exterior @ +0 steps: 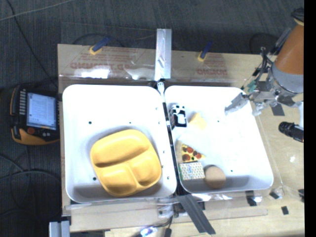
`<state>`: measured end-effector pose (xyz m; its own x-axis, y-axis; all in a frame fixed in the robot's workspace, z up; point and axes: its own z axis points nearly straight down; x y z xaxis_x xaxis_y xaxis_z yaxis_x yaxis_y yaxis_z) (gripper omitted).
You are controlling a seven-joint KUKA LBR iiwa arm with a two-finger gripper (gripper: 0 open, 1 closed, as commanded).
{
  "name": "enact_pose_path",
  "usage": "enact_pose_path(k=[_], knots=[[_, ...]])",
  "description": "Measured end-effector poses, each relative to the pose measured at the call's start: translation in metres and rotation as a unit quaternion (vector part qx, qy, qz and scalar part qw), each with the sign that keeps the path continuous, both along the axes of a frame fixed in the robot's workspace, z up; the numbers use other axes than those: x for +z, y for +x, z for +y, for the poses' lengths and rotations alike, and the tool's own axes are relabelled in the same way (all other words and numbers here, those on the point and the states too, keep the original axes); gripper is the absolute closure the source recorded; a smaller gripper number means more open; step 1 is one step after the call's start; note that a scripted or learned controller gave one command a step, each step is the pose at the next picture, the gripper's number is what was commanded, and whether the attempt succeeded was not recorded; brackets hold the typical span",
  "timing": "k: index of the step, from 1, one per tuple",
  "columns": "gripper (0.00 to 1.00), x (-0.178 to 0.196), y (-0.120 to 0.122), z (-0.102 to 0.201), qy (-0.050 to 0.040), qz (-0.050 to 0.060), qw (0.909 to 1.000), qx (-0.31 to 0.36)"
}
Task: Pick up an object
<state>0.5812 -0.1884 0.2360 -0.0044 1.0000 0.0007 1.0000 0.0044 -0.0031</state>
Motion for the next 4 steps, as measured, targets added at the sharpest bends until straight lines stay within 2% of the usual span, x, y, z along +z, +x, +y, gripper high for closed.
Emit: enact_pose_path(k=[1,2,3,4], knots=[[0.0,0.007,0.073,0.049,-0.0008,0.0,0.9876,0.157],[0.0,0.007,0.073,0.049,-0.0009,0.0,0.9876,0.157],[0.0,-0.051,0.087,0.028,-0.0013,0.0,0.9721,0.235],[0.0,-0.014,0.088,0.069,-0.0008,-0.002,0.9226,0.386]])
